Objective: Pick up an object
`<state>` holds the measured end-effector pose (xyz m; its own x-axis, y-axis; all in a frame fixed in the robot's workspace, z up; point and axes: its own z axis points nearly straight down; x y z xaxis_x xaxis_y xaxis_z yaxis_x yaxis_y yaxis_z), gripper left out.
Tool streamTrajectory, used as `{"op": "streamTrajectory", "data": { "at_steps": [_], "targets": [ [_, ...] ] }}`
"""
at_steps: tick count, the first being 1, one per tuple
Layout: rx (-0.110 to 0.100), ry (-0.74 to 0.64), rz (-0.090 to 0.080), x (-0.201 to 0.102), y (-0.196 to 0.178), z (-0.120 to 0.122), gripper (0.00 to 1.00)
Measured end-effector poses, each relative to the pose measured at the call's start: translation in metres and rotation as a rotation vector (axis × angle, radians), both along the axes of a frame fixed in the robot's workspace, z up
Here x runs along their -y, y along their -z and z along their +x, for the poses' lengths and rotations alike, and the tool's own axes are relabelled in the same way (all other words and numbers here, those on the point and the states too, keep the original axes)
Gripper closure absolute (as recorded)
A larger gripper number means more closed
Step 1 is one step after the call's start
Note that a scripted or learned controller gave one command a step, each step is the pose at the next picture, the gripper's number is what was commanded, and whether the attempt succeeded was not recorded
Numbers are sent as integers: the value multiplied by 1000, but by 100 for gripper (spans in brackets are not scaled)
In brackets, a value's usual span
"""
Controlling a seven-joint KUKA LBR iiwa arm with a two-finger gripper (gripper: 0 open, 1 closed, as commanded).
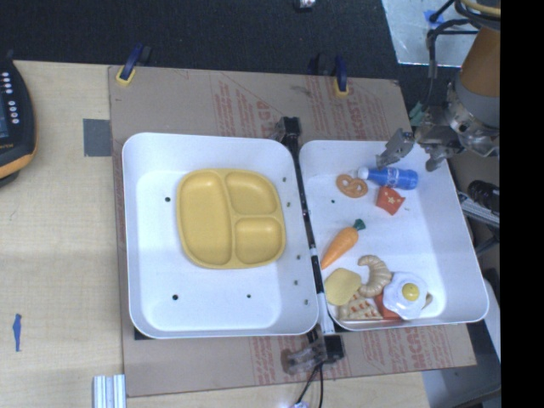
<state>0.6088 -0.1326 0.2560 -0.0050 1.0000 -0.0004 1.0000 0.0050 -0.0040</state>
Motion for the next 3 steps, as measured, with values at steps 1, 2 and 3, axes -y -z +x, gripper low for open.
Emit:
{"op": "streamTrajectory", "data": {
  "at_steps": [1,2,3],
  "targets": [
    [-4,2,-2,37,88,47,0],
    [-4,3,3,46,167,32,0],
    [2,1,1,47,150,35,100]
  ]
}}
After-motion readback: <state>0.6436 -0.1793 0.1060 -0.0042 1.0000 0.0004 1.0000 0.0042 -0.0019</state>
